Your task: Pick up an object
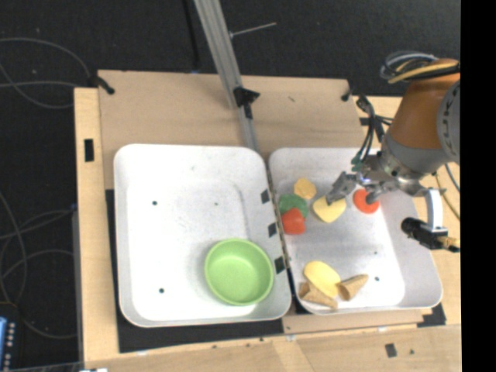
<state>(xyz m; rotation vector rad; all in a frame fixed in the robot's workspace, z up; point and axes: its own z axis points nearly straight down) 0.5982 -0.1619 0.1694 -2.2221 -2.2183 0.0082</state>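
My gripper (355,192) hangs over the upper middle of the right bin (387,262) with its fingers spread open and nothing between them. Its left finger (341,185) ends just above a pale yellow piece (328,210). An orange-red ball (366,201) lies right by the other finger, partly covered by it. Further left lie a small yellow piece (304,187), a green item (292,203) and a red item (294,222) beside the bin's left wall.
A yellow lemon-like piece (321,273) and two tan cones (353,285) sit at the right bin's front edge. The left bin (170,200) holds a green bowl (239,270). A slanted metal pole (225,53) rises behind the bins.
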